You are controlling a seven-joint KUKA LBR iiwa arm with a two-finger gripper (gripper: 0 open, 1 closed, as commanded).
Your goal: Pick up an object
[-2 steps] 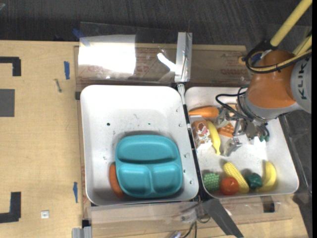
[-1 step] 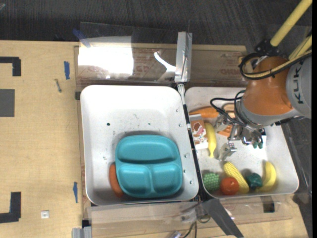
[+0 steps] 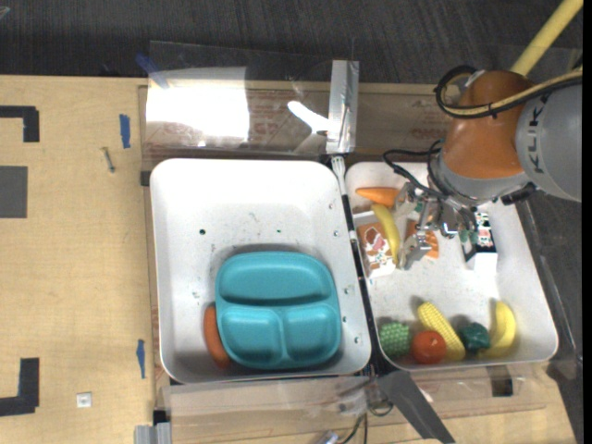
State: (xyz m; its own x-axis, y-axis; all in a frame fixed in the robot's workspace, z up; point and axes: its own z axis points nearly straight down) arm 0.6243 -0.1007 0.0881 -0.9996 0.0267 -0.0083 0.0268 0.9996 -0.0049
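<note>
Over the right bin (image 3: 532,276), the claw (image 3: 418,244) hung beside a banana (image 3: 388,232); its grip was unclear.

Yellow banana (image 3: 387,233) lies lengthwise at the right bin's (image 3: 532,276) left wall.

Gripper (image 3: 418,239) hangs low over the right bin (image 3: 527,276), near its left wall, just beside a banana (image 3: 388,232) and a carrot (image 3: 377,195); a teal tray (image 3: 277,308) sits in the left bin (image 3: 250,192).

orange item (image 3: 212,336): mostly hidden under teal tray (image 3: 276,308) | possibly a carrot
</note>
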